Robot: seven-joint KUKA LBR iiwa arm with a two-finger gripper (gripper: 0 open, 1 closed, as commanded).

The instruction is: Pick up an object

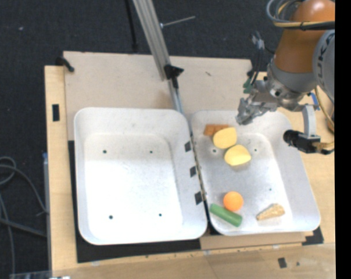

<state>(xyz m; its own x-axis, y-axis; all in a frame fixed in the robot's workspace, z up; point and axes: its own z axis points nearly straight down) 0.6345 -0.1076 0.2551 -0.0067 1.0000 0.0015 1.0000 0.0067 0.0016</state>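
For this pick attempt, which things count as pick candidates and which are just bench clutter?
Job: gripper; right bin holding two yellow pieces, orange ball, green stick, tan wedge, orange-brown block.
Lying about: left bin, metal pole, cables.

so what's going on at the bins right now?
The KUKA arm reaches in from the right, its gripper poised over the far edge of the right bin, close to two yellow pieces and an orange-brown piece behind them. Nothing shows between its fingers, so no pick yet. An orange ball, a green cylinder and a tan wedge lie at the bin's near end. The left bin sits beside it.
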